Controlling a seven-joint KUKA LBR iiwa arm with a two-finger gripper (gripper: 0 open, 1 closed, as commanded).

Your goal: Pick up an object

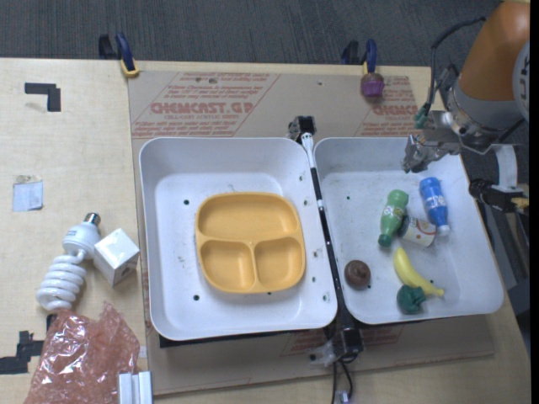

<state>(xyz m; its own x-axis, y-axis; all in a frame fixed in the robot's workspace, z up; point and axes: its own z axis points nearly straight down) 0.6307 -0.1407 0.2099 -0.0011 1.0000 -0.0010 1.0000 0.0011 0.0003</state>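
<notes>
Camera view, above the bench: the gripper hangs over the back edge of the right bin, one of two white bins; whether it is spread or pressed together cannot be told from here. Nearest it, just below and to its right, lies one blue bottle; just below and to its left, one green bottle. A small white cup touches both bottles. Farther down sit one banana, one green toy and one brown ball. Well to the gripper's left, the left bin holds one yellow divided plate. Far left, on the bench: one spiral bulb, one white cube.
</notes>
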